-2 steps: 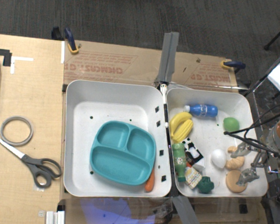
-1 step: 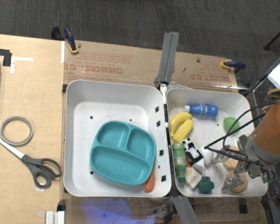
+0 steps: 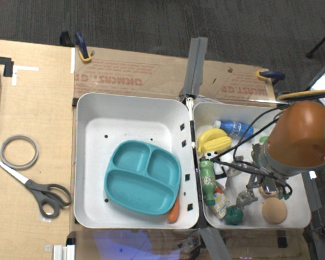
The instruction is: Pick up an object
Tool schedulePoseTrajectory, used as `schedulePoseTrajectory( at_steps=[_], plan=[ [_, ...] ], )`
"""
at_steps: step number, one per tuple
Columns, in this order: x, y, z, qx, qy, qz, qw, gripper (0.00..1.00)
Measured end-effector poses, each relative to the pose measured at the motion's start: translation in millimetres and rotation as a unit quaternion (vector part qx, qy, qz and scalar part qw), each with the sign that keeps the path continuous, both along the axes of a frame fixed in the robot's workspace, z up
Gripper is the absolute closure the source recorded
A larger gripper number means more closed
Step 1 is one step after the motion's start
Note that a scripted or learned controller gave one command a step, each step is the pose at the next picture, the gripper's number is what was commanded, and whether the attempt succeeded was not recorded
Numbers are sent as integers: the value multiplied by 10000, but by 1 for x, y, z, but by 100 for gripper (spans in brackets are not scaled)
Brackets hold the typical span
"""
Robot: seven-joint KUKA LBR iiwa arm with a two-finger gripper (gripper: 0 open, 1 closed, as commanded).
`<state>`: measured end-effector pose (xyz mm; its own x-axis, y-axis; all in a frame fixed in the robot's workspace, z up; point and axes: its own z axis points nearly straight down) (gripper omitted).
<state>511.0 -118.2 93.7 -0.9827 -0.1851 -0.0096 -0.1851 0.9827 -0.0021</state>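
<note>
The tool [image 3: 251, 194] hangs low in the right bin [image 3: 298, 224], near its front edge, between a dark green object [image 3: 233, 215] and a tan egg-shaped object [image 3: 274, 210]. I cannot tell its state. A teal divided plate [image 3: 143, 177] lies in the left bin [image 3: 96, 116], with scissors [image 3: 37, 190] on the desk [image 3: 31, 88].

Teal divided plate [image 3: 143, 177] flat in left bin, orange carrot [image 3: 173, 213] touching its five o'clock edge, tan egg [image 3: 274, 210] at right bin's five o'clock corner

left bin [image 3: 88, 149]: tray [image 3: 143, 177] | right bin [image 3: 295, 221]: egg [image 3: 274, 210], bottle [image 3: 207, 178]
</note>
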Motion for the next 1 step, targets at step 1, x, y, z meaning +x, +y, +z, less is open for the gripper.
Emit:
schedulePoseTrajectory(
  at_steps=[1],
  plan=[
    [53,-46,-1,3,29,130,9999,0]
  ],
)
